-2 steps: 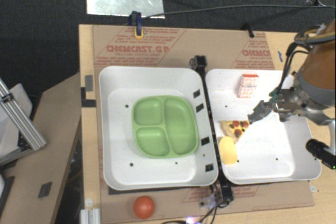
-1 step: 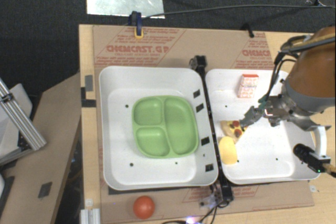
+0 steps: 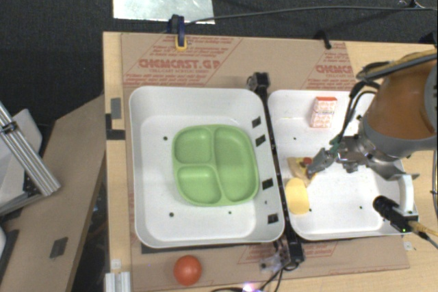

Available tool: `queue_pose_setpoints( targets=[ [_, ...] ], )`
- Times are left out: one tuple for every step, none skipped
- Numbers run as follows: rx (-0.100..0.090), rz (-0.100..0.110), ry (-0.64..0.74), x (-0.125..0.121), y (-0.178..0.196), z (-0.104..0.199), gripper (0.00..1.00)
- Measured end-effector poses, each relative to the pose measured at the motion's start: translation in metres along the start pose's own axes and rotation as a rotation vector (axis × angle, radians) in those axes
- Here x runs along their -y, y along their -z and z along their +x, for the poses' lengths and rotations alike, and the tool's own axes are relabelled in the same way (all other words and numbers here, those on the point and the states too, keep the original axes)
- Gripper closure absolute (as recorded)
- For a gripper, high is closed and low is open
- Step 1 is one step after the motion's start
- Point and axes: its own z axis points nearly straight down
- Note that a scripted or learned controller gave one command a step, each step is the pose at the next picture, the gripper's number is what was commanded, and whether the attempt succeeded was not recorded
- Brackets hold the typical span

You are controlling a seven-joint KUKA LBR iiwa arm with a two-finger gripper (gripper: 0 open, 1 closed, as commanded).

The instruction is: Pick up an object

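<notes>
Claw (image 3: pixel 316 165) low in right bin (image 3: pixel 342 226) near yellow object (image 3: pixel 297 196), grip state unclear; board (image 3: pixel 179 63) reads "CHEMCAST GP".

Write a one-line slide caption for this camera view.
KUKA gripper reaches low into the right bin beside a pale yellow object; green divided tray sits in the left bin.

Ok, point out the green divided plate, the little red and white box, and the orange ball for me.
green divided plate (image 3: pixel 215 165), camera view, centre ridge.
red and white box (image 3: pixel 323 111), camera view, front face.
orange ball (image 3: pixel 187 269), camera view, top.
</notes>
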Motion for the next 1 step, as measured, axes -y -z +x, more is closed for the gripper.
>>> queue_pose_setpoints(
  targets=[
    [-0.001,-0.001,0.001,-0.0027,-0.0431,0.0058,0.0]
  ],
)
